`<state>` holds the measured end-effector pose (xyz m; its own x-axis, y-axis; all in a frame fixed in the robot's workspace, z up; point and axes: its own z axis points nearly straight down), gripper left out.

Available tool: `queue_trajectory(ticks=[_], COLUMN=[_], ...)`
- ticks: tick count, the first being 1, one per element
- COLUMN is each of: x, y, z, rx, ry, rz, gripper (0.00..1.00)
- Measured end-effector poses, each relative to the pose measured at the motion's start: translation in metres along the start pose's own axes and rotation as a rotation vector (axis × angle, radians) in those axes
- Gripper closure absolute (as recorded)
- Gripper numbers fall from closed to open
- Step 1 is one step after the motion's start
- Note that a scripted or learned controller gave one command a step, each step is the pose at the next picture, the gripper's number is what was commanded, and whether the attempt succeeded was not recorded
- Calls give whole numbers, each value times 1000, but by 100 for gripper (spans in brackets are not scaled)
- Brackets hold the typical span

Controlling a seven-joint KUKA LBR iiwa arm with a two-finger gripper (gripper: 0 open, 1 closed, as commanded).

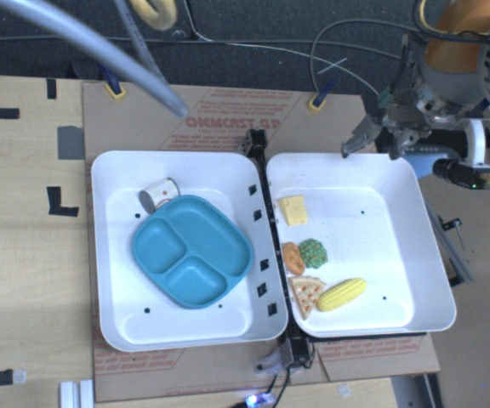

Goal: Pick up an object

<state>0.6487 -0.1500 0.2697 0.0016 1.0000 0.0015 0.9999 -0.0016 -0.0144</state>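
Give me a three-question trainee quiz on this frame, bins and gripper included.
1. True or false: the blue tray lies in the left bin.
2. Which lies nearest the corn? A) cheese slice B) pizza slice C) small can
3. Is the gripper above the right bin's middle or beyond its far edge?

Key: 1 true; 2 B; 3 beyond its far edge, nothing between its fingers.

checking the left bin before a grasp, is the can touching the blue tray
Cannot tell. In the camera view the can lies right at the blue tray's upper left corner, with no plain gap or plain contact between them.
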Motion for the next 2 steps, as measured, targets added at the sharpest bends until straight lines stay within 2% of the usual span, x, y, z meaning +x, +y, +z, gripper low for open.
queue_trajectory(ticks=[1,2], x=[1,10], y=[2,-2], z=[-9,45], rx=[-13,-9], ry=[-2,-2], rz=[-3,-3], gripper=[0,0])
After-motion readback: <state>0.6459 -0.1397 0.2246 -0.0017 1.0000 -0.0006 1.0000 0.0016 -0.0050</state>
